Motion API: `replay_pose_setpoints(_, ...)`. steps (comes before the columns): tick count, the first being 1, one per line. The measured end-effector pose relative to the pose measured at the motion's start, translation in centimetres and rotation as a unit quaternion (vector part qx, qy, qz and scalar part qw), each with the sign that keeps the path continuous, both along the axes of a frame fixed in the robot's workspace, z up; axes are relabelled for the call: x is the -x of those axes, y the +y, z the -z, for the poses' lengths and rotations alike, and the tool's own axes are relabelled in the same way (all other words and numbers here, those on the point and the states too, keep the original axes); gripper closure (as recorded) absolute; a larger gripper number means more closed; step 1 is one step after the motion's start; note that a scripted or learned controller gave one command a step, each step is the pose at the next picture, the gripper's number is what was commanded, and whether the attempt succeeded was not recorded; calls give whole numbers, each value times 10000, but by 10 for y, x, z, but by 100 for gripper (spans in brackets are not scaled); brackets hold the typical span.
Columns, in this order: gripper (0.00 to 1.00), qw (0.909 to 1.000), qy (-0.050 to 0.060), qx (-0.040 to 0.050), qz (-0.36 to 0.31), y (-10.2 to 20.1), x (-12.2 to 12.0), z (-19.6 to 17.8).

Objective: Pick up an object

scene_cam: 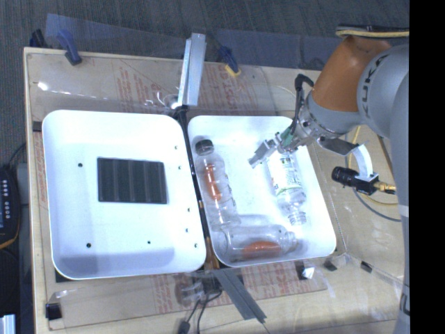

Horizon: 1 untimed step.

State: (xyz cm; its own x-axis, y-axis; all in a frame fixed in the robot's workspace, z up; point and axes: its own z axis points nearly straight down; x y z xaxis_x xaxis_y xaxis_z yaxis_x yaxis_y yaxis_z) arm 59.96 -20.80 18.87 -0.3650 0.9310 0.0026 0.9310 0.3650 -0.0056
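Grey metal formed the gripper point(266, 152), which hung low over the right bin point(321, 218), near its far right corner, with the arm point(361, 82) and its orange band reaching in from the right. Whether its fingers stood wide or narrow could not be told from the slanted view, and nothing could be seen between them. Just beside the gripper, toward the bin's right wall, lay a clear plastic bottle with a white label point(287, 184), its length running from far to near. Further left in the same bin lay a second clear bottle with a dark cap and orange contents point(212, 179), close to the bin's left wall. Along the near wall rested a third clear bottle point(256, 241) on its side, something orange inside it. The left bin point(62, 186) held a dark ribbed rectangular block point(132, 180) near its middle.
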Motion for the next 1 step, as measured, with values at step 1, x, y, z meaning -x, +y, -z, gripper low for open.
replay_pose_setpoints(1,0,9999,-13,-1,102,-2,11,-11)
